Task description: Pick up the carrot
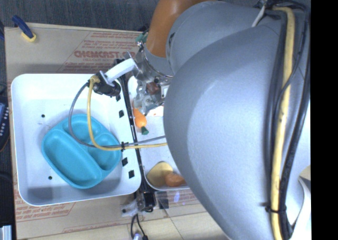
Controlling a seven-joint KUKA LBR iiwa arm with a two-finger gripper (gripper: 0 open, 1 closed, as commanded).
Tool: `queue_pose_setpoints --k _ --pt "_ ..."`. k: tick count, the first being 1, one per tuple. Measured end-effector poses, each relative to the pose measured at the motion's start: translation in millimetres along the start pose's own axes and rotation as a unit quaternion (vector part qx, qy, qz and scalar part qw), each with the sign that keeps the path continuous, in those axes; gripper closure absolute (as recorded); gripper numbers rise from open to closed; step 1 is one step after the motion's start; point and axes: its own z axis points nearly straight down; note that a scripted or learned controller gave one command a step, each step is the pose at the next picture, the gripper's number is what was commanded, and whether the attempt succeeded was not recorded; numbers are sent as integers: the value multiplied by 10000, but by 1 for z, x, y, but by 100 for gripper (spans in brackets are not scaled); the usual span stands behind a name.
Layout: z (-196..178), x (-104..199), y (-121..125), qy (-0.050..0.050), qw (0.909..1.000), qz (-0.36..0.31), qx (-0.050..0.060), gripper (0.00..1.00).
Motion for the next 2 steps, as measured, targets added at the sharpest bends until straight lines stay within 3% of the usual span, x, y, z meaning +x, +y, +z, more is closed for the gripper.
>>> queue_pose_setpoints --k 1,2 --pt "43 4 -65 -3 10000 19 -2 100" --pt "67 31 27 15 9987 -515 9 100"
